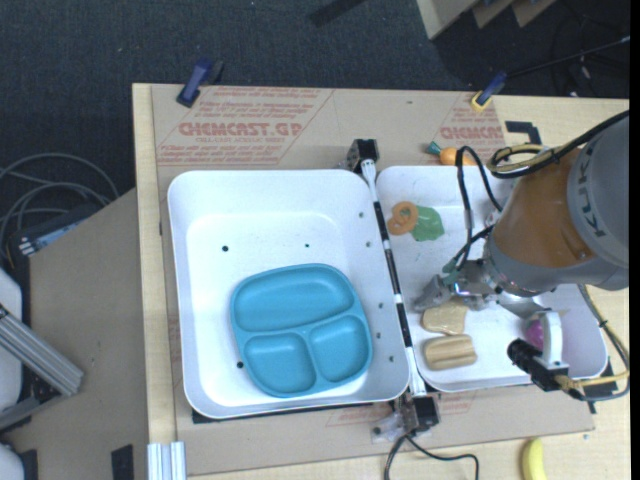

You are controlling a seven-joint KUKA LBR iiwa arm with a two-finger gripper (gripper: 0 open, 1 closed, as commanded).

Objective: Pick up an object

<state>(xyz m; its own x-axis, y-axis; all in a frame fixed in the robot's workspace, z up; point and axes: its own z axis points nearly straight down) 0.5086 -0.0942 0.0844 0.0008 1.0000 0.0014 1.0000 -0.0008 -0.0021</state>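
End effector (447, 290) low in right bin (480, 376), just above tan block (445, 318); finger state unclear.

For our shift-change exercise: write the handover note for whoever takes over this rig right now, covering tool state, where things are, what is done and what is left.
Tool: low in the right bin, just above the upper tan block; nothing seen between its fingers.
Right bin: second tan block below the first, orange ring and green piece near the top, pink item at the right.
Left bin: blue divided tray.
Done: arm over the blocks.
Left: grasp and lift an object.
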